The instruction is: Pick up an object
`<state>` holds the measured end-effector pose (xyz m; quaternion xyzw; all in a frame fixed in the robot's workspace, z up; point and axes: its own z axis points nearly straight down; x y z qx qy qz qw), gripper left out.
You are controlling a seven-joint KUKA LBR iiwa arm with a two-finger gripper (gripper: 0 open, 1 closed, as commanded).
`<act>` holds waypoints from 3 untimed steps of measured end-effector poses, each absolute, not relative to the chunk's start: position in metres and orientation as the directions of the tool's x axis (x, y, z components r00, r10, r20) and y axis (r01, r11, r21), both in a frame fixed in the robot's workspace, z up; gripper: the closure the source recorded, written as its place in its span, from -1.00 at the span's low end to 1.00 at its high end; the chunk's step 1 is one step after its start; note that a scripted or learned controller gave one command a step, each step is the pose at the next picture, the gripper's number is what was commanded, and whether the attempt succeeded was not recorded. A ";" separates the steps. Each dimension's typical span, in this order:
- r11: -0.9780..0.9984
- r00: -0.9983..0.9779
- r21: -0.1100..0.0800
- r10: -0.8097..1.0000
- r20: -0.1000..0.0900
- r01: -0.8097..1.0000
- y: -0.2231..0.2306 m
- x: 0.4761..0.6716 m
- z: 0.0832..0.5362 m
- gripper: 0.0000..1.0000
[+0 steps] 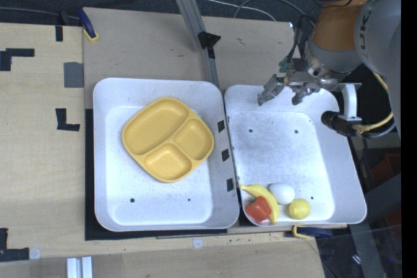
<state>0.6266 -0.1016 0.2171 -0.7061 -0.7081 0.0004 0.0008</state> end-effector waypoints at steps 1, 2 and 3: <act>0.003 -0.003 -0.001 1.000 0.001 1.000 -0.102 0.627 0.217 -1.00; 0.002 -0.002 -0.008 1.000 0.000 1.000 -0.094 0.621 0.157 -1.00; 0.002 -0.002 -0.009 1.000 -0.001 1.000 -0.094 0.617 0.092 -1.00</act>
